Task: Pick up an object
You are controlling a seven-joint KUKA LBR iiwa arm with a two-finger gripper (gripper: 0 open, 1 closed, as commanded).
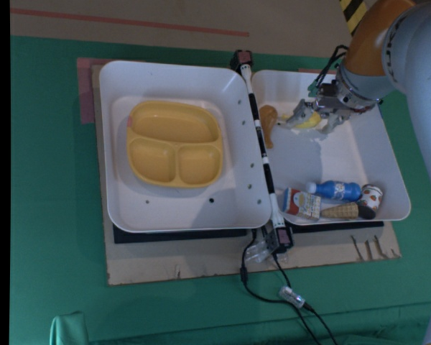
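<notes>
My gripper (311,120) hangs over the upper middle of the right bin (388,160), pointing left. A small yellow object (310,122) sits between its fingers, which are closed on it. An orange-brown toy (268,121) lies just left of the gripper, against the divider. Along the bin's front edge lie a small carton (302,203), a blue bottle (335,190), an ice-cream cone (345,210) and a small white cup (372,195).
The left bin (122,85) holds a yellow divided plate (174,144). A black-and-white rail (262,146) runs between the bins. Cables (273,286) trail off the bench's front. The grey arm (409,42) crosses the right bin's upper right corner.
</notes>
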